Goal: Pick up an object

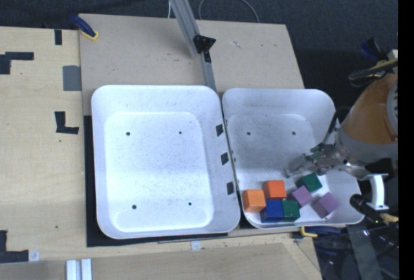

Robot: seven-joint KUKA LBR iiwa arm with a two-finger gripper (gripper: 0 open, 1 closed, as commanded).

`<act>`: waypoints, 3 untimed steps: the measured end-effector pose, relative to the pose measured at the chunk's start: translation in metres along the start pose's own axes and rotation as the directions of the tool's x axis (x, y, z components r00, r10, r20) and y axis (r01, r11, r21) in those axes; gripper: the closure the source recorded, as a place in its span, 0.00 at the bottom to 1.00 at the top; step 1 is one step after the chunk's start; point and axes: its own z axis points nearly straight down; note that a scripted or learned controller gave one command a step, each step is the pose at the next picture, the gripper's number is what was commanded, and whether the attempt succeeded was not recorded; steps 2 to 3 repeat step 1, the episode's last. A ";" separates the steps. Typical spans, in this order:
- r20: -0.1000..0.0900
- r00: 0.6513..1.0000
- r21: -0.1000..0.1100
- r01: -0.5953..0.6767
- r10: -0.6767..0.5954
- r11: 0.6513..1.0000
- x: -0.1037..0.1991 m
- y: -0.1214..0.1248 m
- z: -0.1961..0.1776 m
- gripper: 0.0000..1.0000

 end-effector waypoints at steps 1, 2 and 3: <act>-0.002 1.000 -0.001 0.005 -0.005 1.000 0.029 0.019 -0.003 0.00; -0.002 1.000 -0.001 0.005 -0.005 1.000 0.029 0.019 -0.003 0.00; -0.002 1.000 -0.001 0.005 -0.005 1.000 0.029 0.019 -0.003 0.00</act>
